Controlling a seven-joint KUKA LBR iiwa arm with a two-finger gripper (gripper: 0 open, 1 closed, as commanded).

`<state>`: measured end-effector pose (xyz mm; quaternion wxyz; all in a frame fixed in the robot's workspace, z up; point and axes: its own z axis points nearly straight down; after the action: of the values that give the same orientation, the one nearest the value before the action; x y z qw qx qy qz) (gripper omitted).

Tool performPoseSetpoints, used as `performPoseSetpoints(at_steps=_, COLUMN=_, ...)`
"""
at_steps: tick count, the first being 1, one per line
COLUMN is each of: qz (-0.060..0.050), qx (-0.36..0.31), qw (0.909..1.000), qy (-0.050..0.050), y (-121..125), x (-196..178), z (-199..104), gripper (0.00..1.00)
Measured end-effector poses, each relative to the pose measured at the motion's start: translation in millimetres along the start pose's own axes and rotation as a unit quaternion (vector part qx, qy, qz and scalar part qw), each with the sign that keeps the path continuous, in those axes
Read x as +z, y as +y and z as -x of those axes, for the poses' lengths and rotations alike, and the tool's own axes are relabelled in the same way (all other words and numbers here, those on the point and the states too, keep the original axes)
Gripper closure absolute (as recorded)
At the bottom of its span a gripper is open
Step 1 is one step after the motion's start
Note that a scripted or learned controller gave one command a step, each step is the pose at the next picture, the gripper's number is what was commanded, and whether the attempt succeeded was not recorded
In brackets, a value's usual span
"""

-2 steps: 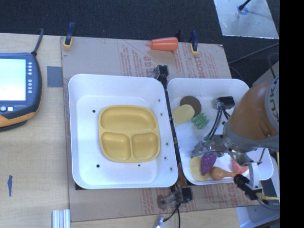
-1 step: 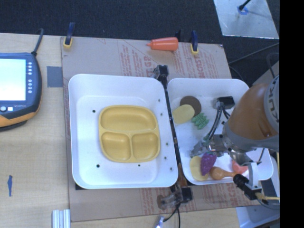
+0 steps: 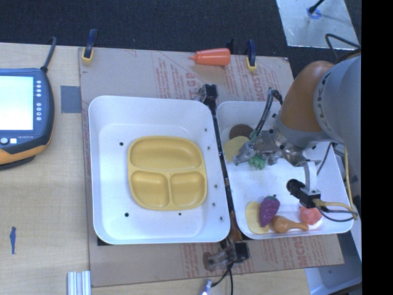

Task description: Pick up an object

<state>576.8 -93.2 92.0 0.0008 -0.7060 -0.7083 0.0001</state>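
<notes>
We see the arm (image 3: 325,103) reaching in from the right, orange band above the wrist, tool (image 3: 253,155) low in the right bin (image 3: 341,177) near its upper left corner. The tool sits over a small green item (image 3: 258,162), with a pale yellow round piece (image 3: 234,147) and a brown round piece (image 3: 241,131) just beside it. We cannot tell from this angle how the tool stands or whether the green item is gripped.

Lower part of the right bin: purple toy eggplant (image 3: 268,209) lying partly on a yellow disc (image 3: 253,219), an orange-tan gourd-shaped toy (image 3: 286,225) just below it, and a red-pink piece (image 3: 310,216) to the right. A black cable fitting (image 3: 301,191) with a yellow lead hangs over that area.

Left bin (image 3: 104,165) holds a yellow three-compartment plate (image 3: 167,172), roughly centred, lying flat. We see nothing on it.

Both bins sit on a cardboard sheet (image 3: 153,72) on the worktop (image 3: 43,214). A toy carrot (image 3: 212,57) lies on the cardboard behind the bins, well apart from the tool. Blue-and-yellow clamps (image 3: 88,49) pin the sheet at the back edge. Teach pendant (image 3: 21,112) with a lit white screen rests at the far left of the worktop
</notes>
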Motion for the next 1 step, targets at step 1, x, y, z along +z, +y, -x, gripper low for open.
performPoseSetpoints(at_steps=1, qz=0.0, qx=0.0, qw=1.0, qy=0.0, y=43.2, x=-0.1, z=0.7, gripper=0.0)
